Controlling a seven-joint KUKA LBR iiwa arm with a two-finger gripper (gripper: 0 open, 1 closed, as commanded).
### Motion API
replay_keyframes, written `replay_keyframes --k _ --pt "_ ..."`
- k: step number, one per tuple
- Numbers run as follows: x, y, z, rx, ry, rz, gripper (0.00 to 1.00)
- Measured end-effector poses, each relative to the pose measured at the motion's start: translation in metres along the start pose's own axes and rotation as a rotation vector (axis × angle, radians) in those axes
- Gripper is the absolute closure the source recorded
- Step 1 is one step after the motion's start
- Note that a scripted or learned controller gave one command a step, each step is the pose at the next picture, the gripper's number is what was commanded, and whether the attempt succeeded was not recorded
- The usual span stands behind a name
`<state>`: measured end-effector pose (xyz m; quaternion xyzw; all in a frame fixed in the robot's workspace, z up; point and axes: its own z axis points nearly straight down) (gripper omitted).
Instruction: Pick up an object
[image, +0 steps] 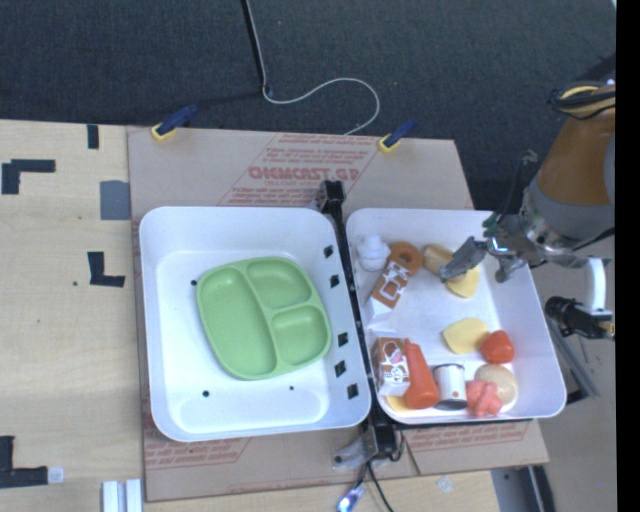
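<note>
Two shallow white plastic bins sit side by side on a sheet of brown cardboard (300, 165) printed with faint red lettering too blurred to read. The left bin (160, 300) holds a smooth green divided plate (262, 318) with three rounded compartments. The right bin (545, 345) is crowded with small toy foods: a yellow wedge (462, 285), a yellow lump (464, 335), a red tomato (497, 346), an orange-and-white carton (391, 286) (its label unreadable) and a red bottle (420, 384). The pincer (462, 264) hangs over the right bin's upper part, just touching or above the yellow wedge; whether it is open or closed I cannot tell.
</note>
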<state>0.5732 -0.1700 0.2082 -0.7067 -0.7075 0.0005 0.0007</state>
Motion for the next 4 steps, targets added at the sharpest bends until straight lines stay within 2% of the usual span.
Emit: replay_keyframes --k 1,2,3,4 --pt "0.001 0.000 -0.010 0.001 0.000 -0.002 1.00" --pt "0.070 -0.022 -0.114 -0.010 0.000 -0.008 1.00" --pt "0.137 -0.020 -0.129 -0.003 0.001 -0.007 1.00" --pt "0.192 -0.092 -0.211 -0.004 0.002 -0.007 1.00"
